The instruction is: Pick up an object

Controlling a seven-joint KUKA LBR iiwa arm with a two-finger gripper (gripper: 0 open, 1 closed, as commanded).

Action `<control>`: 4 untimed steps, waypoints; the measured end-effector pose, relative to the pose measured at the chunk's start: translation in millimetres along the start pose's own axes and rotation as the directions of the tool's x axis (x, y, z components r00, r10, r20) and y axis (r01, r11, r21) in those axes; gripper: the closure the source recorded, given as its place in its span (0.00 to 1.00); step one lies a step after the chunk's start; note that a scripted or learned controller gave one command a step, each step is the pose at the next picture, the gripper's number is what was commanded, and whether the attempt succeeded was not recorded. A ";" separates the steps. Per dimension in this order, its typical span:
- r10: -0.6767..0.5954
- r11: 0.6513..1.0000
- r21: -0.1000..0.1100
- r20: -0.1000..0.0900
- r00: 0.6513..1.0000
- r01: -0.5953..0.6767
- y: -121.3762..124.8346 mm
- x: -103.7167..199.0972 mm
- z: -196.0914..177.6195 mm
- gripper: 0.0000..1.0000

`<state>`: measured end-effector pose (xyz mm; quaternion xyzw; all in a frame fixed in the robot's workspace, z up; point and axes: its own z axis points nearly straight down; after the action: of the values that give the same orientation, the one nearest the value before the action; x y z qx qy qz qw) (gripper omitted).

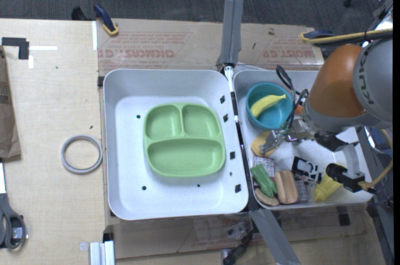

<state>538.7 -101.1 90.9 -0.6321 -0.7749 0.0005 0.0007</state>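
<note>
The right bin [247, 77] holds a blue bowl [282, 114] with a yellow banana [267, 102] in it. Below the bowl lie a round tan piece [259, 147], a green vegetable [263, 179], a tan bread-like piece [287, 186], a black-and-white item [305, 168] and a yellow toy [326, 189]. My gripper [272, 144] is low in this bin, just under the bowl's rim and beside the tan piece. Its metal fingers [270, 146] are close together. Nothing shows between them.
The left bin [119, 151] bears a green divided plate [184, 139]. A tape ring [82, 153] lies on the bench to the left, scissors [11, 227] at the bottom left. The arm's grey and orange wrist [337, 90] hangs over the right bin's right half.
</note>
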 end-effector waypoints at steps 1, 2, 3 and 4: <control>0.010 0.998 0.060 -0.026 1.000 -0.009 49.3 -15.2 2.1 0.00; -0.199 0.980 0.000 0.000 0.980 0.199 -9.0 -1.9 -41.6 0.00; -0.134 0.988 0.068 -0.035 0.990 0.137 74.6 -25.0 -5.8 0.00; -0.209 0.978 -0.011 0.012 0.978 0.209 82.6 34.0 -108.3 0.00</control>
<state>612.9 -51.3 199.1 -0.5473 -0.8369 -0.0010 -0.0075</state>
